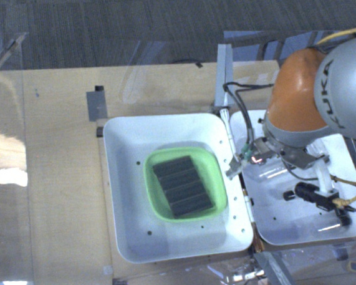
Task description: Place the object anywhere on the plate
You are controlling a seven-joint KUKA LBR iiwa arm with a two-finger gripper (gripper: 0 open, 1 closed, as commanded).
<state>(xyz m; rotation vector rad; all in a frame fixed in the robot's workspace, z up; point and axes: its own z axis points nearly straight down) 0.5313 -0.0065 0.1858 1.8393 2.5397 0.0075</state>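
Note:
A green square plate (213, 170) rests in the middle of the left white bin (126, 194). On it lies a dark grey ribbed rectangular block (182, 186), slightly turned, covering most of the plate's floor. My gripper (289, 159) hangs over the right white bin (280, 223), under the orange band (296, 99) of the arm, which hides most of it. It is to the right of the plate, apart from both the plate and the block. Nothing shows in its grasp.
A black cylindrical part with a yellow cable (315, 197) sits low over the right bin's floor beside the arm. A raised rim (242, 189) divides the two bins. A metal post (224, 78) stands behind them.

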